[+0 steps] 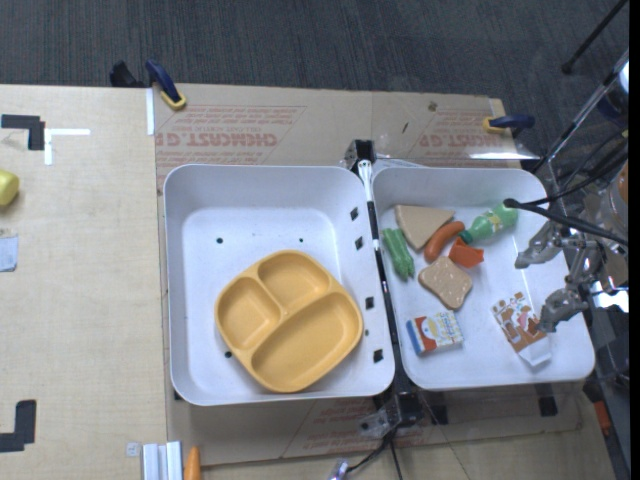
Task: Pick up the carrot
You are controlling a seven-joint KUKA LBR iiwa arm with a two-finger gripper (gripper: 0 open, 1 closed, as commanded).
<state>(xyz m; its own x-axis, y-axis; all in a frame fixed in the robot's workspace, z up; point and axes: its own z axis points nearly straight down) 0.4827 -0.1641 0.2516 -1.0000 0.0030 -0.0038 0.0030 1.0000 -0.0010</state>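
Note:
The carrot (pixel 466 254) lies in the right bin (pixel 480 373), toward its back middle. It is a short orange-red piece, and its green top (pixel 490 224) points to the back right. An orange sausage-like piece (pixel 443 238) lies close on its left. My gripper (pixel 545 284) hangs over the bin's right side, right of the carrot and apart from it. Its two metal fingers (pixel 533 252) stand spread, open, with nothing between them.
Around the carrot lie a tan wedge (pixel 420 222), a green pod (pixel 398 252), a toast slice (pixel 446 284), a small carton (pixel 435 333) and a printed packet (pixel 517 321) under the gripper. A yellow divided plate (pixel 290 318) sits in the left bin (pixel 190 268).

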